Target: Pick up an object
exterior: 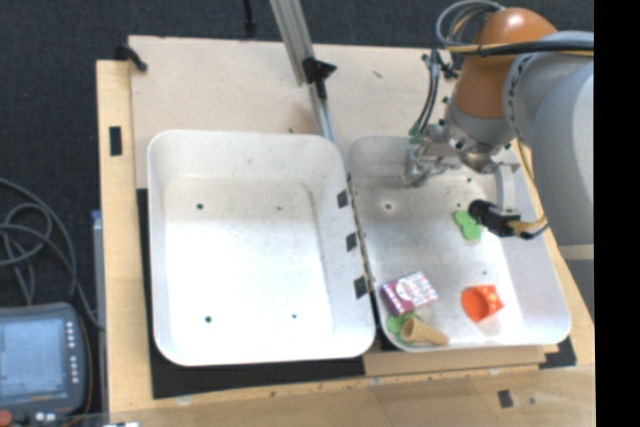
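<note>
The right bin [400,215] holds a small green object [467,223] near its right side, an orange cup-like piece [482,302] toward the front right, a purple and white packet [409,292] at the front left, and a tan cone with a green bit [420,330] against the front rim. My gripper [418,167] hangs over the back part of this bin, left of and behind the green object. Nothing shows between its fingers.
The left bin [250,245] lies beside the right one. A slanted aluminium post [290,15] rises behind the bins. The arm's grey body and orange band [500,65] cover the right bin's back right corner. A pendant screen [35,355] sits at lower left.
</note>
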### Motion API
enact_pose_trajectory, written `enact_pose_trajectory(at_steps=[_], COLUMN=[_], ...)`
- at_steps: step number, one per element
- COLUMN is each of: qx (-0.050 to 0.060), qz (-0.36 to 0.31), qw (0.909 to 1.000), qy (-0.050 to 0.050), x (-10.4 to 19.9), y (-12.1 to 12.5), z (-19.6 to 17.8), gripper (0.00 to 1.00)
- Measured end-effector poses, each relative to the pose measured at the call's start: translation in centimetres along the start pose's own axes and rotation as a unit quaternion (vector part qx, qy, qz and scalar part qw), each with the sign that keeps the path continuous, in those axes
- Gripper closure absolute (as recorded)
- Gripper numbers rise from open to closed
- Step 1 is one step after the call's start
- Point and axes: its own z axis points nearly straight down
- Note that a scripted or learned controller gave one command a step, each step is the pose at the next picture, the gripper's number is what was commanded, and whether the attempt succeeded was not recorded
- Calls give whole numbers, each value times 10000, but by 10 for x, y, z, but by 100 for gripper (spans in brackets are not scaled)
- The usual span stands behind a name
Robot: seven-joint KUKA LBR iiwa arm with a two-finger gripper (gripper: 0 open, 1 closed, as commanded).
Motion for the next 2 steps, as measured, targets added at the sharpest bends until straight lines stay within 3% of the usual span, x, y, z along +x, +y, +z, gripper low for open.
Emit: enact_pose_trajectory(at_steps=[2], qx=[-22], qz=[-31], qw=[10000], qy=[9], x=[-10], y=[15], z=[-108], gripper=[100])
